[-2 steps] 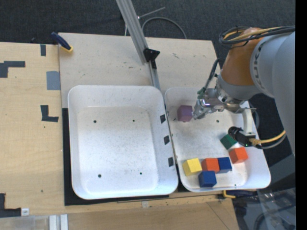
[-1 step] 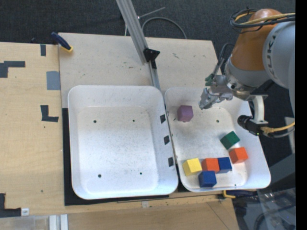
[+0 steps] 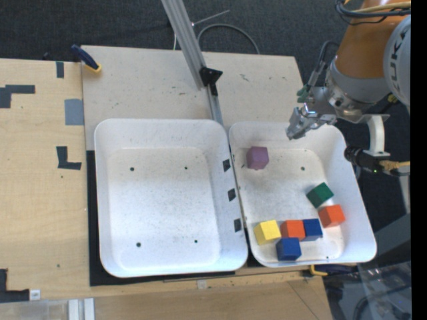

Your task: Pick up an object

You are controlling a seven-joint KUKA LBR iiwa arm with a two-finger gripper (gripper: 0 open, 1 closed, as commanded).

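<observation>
The right bin [image 3: 352, 179] holds several small blocks. A purple block [image 3: 257, 157] lies alone near its far left corner. A green block [image 3: 320, 194] and an orange-red block [image 3: 331, 215] sit by the right wall. Along the near wall lie a yellow block [image 3: 268, 231], an orange block [image 3: 292, 229] and two blue blocks [image 3: 311, 229] [image 3: 288, 248]. My gripper [image 3: 298, 129] hangs above the bin's far right corner, apart from every block, with nothing seen in it.
The left bin [image 3: 107, 179] stands beside the right one. A slanted metal pole [image 3: 189, 35] rises behind the bins' shared edge. A blue and yellow tool [image 3: 86, 57] lies on the bench at the far left. Cables hang off the arm at right.
</observation>
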